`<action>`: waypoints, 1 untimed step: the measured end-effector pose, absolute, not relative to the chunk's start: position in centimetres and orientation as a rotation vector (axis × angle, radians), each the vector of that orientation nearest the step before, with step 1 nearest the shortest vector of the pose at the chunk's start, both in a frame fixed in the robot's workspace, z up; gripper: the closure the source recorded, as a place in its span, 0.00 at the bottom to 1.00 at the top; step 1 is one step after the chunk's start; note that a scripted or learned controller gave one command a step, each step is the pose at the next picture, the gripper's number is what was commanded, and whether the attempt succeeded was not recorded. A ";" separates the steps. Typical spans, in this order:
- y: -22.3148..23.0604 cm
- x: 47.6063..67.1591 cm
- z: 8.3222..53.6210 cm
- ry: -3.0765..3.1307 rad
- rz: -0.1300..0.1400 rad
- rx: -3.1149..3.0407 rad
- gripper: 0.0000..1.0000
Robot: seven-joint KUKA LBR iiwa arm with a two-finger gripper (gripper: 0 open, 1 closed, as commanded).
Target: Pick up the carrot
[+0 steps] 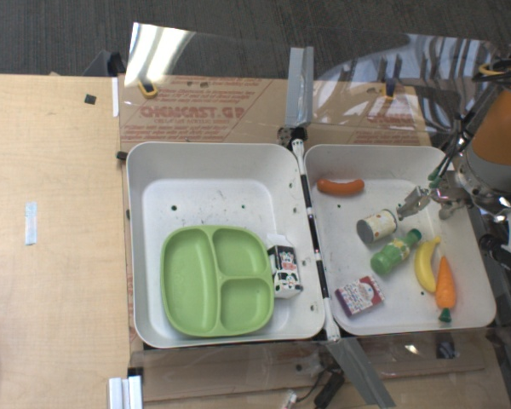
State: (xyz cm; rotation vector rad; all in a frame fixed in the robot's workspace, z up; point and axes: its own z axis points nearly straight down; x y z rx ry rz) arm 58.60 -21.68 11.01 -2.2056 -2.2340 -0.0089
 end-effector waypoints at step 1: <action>-21.4 49.4 12.2 -2.067 0.001 -2.361 0.00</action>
